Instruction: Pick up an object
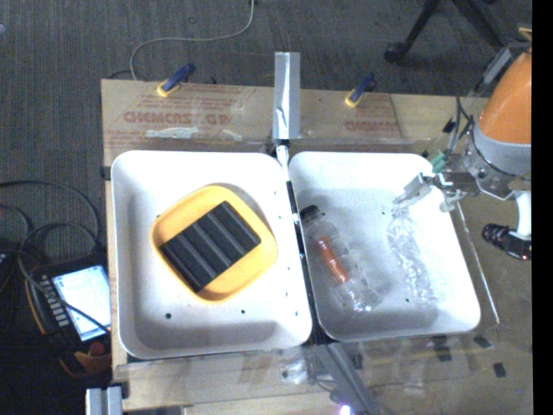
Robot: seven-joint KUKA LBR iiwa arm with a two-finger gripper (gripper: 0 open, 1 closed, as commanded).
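A yellow pad with a black ribbed top (214, 242) lies in the left bin (130, 232). In the right bin (363, 180), a clear plastic bottle with an orange label (335, 262) lies near the left wall. A crumpled strip of clear plastic (408, 253) runs down the right side of that bin. My gripper (429, 184) hangs over the right bin's far right corner, just above the strip's upper end. I cannot make out whether it touches the plastic. The orange band of the arm (510, 102) rises behind it.
Two blue-and-yellow clamps (175, 79) (361, 87) hold the board behind the bins. A metal bar (286, 93) stands at the seam between the bins. On the floor to the left are a lit screen (73, 296) and cables.
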